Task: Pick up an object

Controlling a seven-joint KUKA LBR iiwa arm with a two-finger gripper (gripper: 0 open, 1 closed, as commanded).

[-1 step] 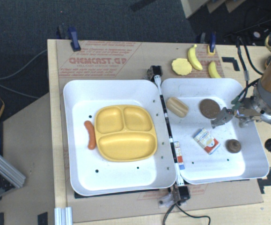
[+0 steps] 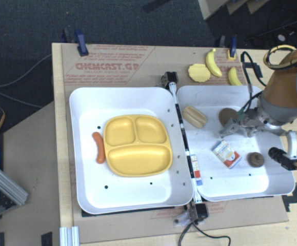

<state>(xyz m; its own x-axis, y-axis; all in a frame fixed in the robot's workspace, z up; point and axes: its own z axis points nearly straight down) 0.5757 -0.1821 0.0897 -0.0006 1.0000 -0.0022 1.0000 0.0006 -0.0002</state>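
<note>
In the right bin [image 2: 240, 186] lie a tan bread roll [image 2: 194, 117], a round brown piece [image 2: 226, 116], a small white, blue and red carton [image 2: 225, 154] and a dark brown disc [image 2: 256, 159]. My gripper [image 2: 236, 127] hangs low over the bin's upper middle, right beside the round brown piece and partly covering it. The carton lies just below the gripper, apart from it. The grey arm with its orange band [image 2: 284, 88] comes in from the right.
The left bin [image 2: 86, 106] holds a yellow divided plate [image 2: 137, 145] with an orange sausage [image 2: 99, 147] at its left. Behind the right bin, on the bench, sit a yellow lump [image 2: 199, 72] and two bananas [image 2: 214, 63]. A black part [image 2: 282, 157] overhangs the right bin's right rim.
</note>
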